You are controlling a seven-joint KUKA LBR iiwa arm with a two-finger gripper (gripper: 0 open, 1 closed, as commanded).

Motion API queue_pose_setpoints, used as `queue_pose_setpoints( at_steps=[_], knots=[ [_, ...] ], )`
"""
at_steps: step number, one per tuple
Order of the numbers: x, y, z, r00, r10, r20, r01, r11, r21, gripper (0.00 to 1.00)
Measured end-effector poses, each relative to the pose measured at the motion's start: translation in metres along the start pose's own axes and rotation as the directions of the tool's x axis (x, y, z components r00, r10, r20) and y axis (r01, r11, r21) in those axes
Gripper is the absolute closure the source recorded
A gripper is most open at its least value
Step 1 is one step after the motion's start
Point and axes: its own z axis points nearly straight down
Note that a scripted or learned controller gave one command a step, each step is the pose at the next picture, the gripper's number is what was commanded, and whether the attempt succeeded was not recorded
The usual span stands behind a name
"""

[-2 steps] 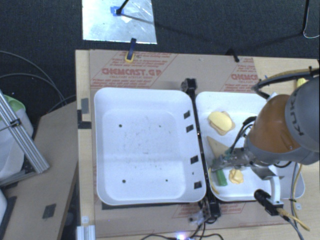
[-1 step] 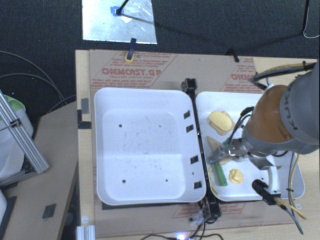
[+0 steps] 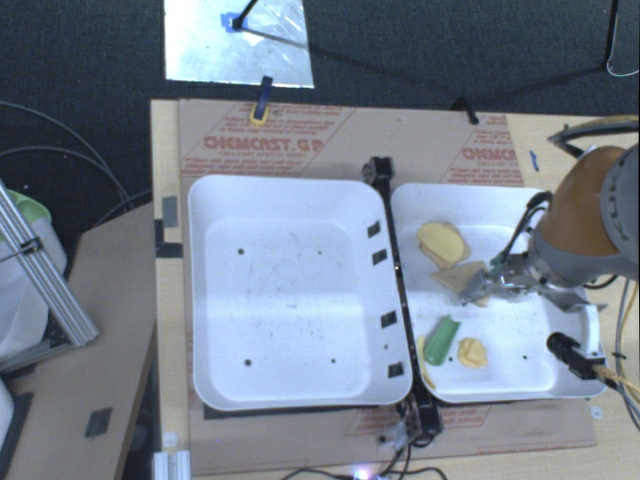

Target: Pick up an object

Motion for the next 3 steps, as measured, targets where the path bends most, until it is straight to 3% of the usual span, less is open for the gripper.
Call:
queue_pose_setpoints(
  at_steps=[1, 2, 3],
  knots=[
    [0.068, 0.044, 0.001, 1.000, -0.013, -0.007, 0.014, 1.000, 0.002, 0.00],
    [0.063, 0.043, -0.010, 1.000, -0.009, -0.005, 0.009, 1.000, 0.002, 1.00],
    [0.134, 0.029, -0.105, 1.000, -0.014, -0.007, 0.014, 1.000, -0.002, 1.00]
  ],
)
